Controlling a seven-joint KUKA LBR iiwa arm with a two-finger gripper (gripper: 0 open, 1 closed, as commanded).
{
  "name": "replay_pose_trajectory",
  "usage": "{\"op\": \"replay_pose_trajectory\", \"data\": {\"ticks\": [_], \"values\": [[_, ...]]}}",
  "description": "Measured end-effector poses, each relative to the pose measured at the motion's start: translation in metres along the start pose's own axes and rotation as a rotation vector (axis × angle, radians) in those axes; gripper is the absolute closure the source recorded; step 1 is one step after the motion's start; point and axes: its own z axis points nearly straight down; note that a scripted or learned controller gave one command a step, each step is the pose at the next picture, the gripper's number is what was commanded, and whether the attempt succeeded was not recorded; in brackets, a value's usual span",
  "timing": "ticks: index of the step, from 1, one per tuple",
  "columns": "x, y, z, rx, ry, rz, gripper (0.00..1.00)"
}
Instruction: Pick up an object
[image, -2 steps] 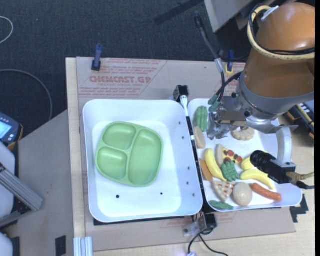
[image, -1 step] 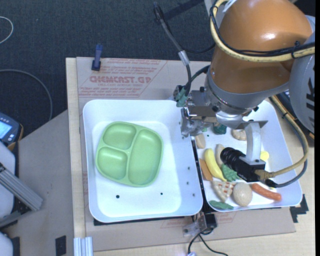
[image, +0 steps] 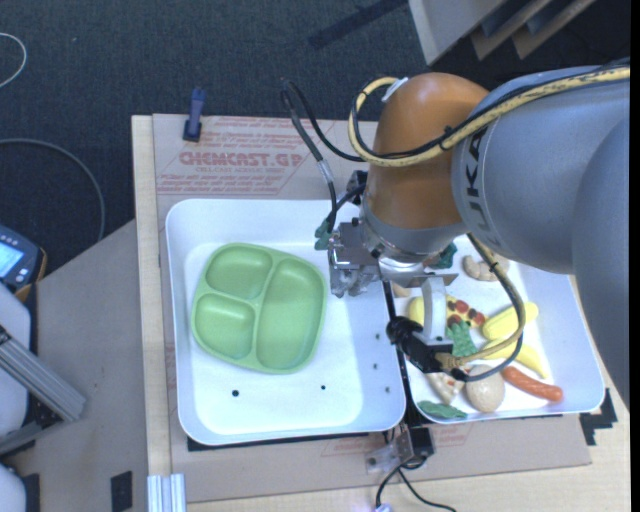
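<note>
A green divided plate is lying flat in the left bin, taking up most of its middle. Just right of the plate, the gripper is hanging over that bin's right side, near the wall it shares with the right bin. The wrist is covering the gripper from above, so how wide it is standing cannot be told. In the right bin, a yellow banana, an orange carrot and a pale round piece are lying close together.

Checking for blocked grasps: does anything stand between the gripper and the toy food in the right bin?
Nothing visible does. The gripper hangs by the bins' shared wall, beside the green plate; the toy food lies uncovered in the right bin.
</note>
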Motion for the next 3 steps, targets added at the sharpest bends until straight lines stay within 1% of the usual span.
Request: {"op": "replay_pose_trajectory", "data": {"ticks": [1,2,3], "values": [[0.041,-0.053,0.026,-0.003,0.004,-0.007,1.00],[0.039,-0.049,0.014,-0.011,0.005,-0.002,1.00],[0.097,0.036,-0.027,-0.023,0.007,-0.009,1.00]]}}
